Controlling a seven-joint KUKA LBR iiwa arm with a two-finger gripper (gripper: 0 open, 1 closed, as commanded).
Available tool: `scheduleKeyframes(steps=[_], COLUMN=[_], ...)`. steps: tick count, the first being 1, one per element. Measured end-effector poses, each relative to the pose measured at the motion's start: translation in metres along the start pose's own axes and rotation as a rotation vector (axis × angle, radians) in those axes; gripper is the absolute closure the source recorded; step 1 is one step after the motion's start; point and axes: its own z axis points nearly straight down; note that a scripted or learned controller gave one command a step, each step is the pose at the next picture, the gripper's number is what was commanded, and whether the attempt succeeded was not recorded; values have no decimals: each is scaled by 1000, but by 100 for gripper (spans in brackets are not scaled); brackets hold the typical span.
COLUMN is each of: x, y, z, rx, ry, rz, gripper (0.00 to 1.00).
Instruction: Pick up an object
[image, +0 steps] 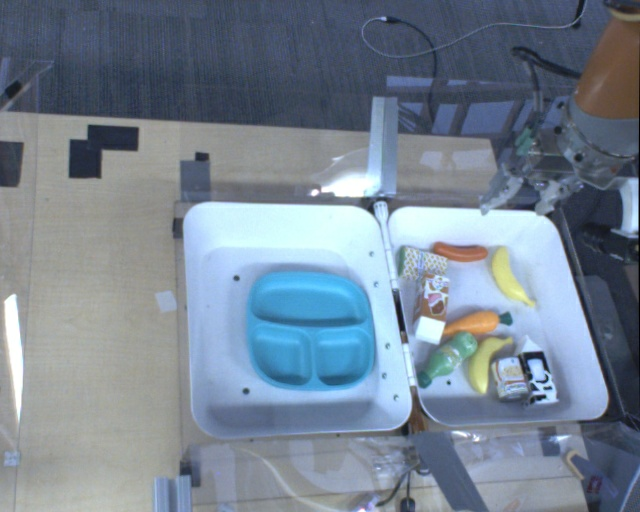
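Note:
The right bin (570, 275) holds several toy foods: a sausage (460, 252), a yellow banana (510, 278), a carrot (476, 323), a green bottle (447, 359), a second banana (484, 362), a small can (511, 378), a black-and-white carton (538, 378) and two printed packets (428, 280). My gripper (523, 200) hangs above the bin's far edge, at the upper right. Its two fingers (497, 193) are spread apart with nothing between them. It is clear of every object.
The left bin (215, 300) holds a blue divided tray (308, 328). A metal post (383, 150) stands behind the seam between the bins. Cables and dark frame parts lie at the right beside the arm.

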Motion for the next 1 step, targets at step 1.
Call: scheduleKeyframes(steps=[1], x=[-43], y=[-23], z=[76], rx=[0], ry=[-1], rz=[-126], gripper=[0])
